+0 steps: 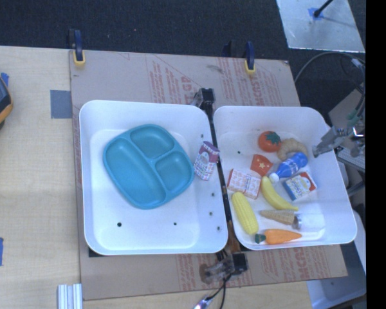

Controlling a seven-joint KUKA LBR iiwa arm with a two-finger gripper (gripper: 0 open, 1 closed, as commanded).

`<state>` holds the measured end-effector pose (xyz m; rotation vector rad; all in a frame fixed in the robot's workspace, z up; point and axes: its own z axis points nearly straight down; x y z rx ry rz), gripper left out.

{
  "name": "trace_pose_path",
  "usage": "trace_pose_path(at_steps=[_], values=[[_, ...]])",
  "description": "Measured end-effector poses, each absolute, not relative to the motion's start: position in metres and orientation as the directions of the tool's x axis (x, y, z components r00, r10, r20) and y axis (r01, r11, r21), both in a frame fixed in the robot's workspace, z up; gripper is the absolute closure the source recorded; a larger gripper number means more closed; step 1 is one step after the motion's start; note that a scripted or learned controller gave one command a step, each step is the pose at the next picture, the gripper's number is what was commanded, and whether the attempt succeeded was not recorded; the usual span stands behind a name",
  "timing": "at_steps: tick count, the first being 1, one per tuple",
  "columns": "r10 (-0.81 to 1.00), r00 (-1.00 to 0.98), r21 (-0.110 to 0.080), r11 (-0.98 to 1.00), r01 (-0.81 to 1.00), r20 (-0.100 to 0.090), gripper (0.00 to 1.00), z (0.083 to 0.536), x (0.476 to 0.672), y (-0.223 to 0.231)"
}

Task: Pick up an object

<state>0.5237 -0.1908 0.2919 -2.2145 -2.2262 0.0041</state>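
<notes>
Though partly cut off at frame's rt edge, pincer [326, 145] over rt bin [226, 172], grip state unclear.

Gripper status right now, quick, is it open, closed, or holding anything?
Gripper: at the right bin's right edge, above the rim; open or closed cannot be told, and nothing shows between its fingers.

The right bin [244, 118] is crowded — tomato [268, 140], blue bottle [290, 167], banana [276, 196], corn cob [245, 213] and carrot [282, 237] lie close together, with bare floor along its near-left wall and far-left corner. In the left bin [96, 237], the blue divided plate [148, 165] takes the middle — open floor runs along the near side, and a small carton [206, 160] stands by the right wall.
</notes>
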Motion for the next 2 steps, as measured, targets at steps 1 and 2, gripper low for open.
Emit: trace_pose_path(at_steps=[1, 2], values=[[1.000, -0.006, -0.005, 0.006, 1.000, -0.001, 0.00, 0.153, 0.561, -0.159], [1.000, -0.006, -0.004, 0.006, 1.000, -0.001, 0.00, 0.091, 0.568, -0.111]])
